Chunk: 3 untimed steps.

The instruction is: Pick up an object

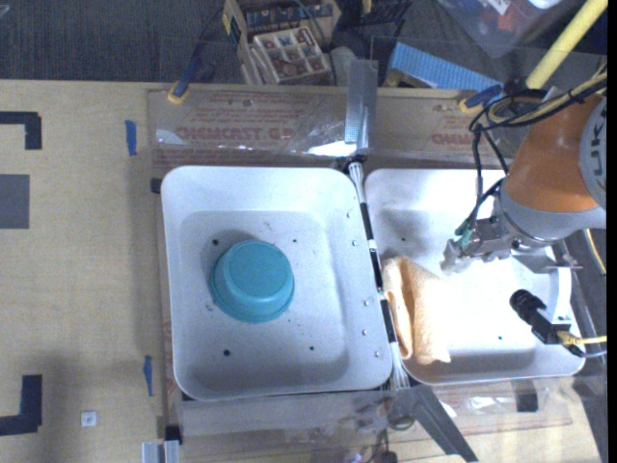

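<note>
A teal bowl (253, 280) lies upside down in the middle of the left bin (193, 201). A tan sponge-like block (416, 309) leans against the left wall of the right bin (405, 186). My gripper (459, 252) hangs over the right bin, a short way to the right of and above the tan block, not touching it. Nothing shows between its fingertips. The orange band and grey wrist hide the bin's right side.
A metal divider runs between the two bins. Clear plastic sheeting and a cardboard panel (251, 123) stand behind them. Boxes and clutter lie beyond the bench at the top. Bare floor shows in the right bin's lower middle.
</note>
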Each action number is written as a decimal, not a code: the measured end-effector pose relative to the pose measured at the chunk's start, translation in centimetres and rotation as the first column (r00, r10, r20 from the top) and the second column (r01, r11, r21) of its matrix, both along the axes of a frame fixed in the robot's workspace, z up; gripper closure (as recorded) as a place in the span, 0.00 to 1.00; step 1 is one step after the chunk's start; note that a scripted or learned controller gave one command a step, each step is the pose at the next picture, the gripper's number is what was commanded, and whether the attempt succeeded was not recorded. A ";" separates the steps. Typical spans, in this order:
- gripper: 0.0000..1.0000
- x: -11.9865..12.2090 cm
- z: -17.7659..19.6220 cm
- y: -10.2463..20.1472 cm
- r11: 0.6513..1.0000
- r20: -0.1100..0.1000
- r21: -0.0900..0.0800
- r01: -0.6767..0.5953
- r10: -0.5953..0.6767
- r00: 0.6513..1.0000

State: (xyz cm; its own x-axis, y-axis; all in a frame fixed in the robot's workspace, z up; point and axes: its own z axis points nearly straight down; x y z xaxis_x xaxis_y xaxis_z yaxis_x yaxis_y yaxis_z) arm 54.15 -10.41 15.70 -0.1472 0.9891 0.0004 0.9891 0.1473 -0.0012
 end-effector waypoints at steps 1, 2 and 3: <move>0.00 0.0 0.0 0.0 1.000 0.000 0.000 0.000 0.000 1.000; 0.00 3.4 -6.6 0.7 0.996 0.011 -0.001 -0.090 0.090 0.996; 0.00 9.1 -6.5 0.5 0.990 0.017 -0.005 -0.143 0.143 0.990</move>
